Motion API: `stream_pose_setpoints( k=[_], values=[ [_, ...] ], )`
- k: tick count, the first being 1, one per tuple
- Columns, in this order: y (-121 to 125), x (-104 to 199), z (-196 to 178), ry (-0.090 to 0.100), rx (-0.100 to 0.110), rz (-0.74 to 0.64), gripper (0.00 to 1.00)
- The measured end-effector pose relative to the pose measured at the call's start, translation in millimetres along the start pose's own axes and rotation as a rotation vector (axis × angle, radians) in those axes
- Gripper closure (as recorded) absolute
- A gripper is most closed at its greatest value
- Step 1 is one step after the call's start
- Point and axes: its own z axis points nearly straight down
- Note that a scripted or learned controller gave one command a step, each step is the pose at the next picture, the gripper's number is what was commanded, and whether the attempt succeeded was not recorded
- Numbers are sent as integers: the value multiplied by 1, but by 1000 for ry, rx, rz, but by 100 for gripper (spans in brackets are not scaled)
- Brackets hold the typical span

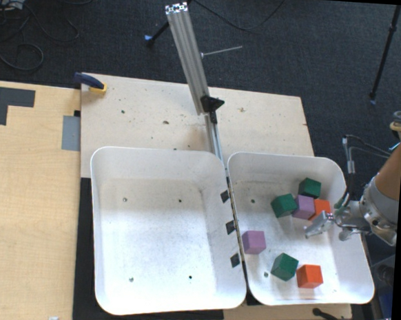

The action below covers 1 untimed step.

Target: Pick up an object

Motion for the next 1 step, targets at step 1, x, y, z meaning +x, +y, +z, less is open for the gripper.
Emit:
stream_pose_setpoints(
  k=[1],
  values=[
    [-9, -6, 56, 0, 2, 0, 0]
  ],
)
